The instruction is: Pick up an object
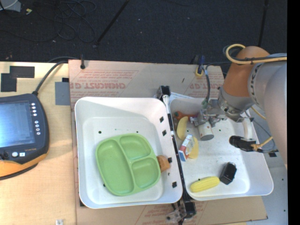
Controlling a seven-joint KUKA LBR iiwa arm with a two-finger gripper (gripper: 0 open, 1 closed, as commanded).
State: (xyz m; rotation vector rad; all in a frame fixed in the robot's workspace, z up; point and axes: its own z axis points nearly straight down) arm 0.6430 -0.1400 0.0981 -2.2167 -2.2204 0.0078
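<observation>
Camera view shows the metal end effector [205, 129] low over the far part of the right shallow white plastic bin [260, 184]; whether it is wide or narrow cannot be told, and nothing shows held in it. Just beside it, on the view's left, lies a smooth, curved yellow banana-shaped toy [182, 127], its long axis running from far to near along the bin wall. Nearer the camera than the end effector and slightly left sits a small red, white and blue carton [186, 146], its long axis slanted, resting on a second yellow piece. Well below the end effector lie a knobbly yellow corn cob [204, 184], lengthwise almost across the view, and just right of it a matte black block [228, 172]. Far to the left, the other white bin [89, 121] holds a glossy green three-compartment plastic tray [127, 163].
</observation>
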